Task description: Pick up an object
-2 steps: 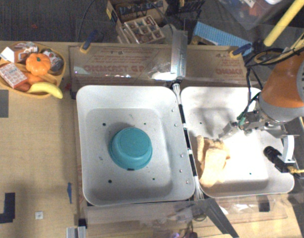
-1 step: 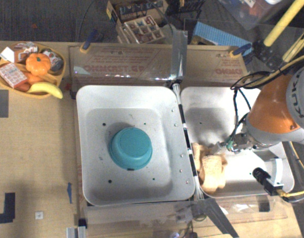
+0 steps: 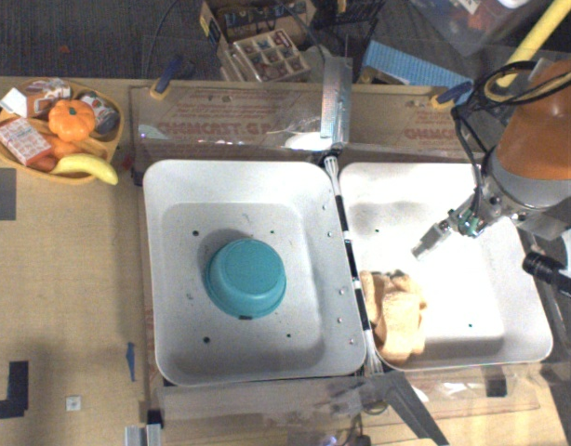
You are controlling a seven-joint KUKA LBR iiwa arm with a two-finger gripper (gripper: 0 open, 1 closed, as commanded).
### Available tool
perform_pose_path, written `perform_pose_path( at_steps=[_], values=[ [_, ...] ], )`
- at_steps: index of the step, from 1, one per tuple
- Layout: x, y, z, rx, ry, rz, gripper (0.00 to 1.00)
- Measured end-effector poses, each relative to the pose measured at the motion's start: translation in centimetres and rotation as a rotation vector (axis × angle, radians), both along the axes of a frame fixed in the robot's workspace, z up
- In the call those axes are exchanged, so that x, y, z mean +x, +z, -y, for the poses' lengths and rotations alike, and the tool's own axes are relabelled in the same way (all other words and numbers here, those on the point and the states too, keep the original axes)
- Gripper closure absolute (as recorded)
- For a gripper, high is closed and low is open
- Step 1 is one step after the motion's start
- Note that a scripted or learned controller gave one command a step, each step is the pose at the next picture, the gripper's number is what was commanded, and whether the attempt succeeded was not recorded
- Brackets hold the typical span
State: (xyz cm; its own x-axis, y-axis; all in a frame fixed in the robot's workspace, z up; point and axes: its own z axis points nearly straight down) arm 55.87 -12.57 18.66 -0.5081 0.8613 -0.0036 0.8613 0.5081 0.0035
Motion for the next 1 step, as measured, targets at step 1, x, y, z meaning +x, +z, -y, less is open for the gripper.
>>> perform_pose_path(
  at_steps=[1],
  values=[
    [-7.28,-5.18,-1.16,0.002,-0.153,-0.004,0.00]
  ],
)
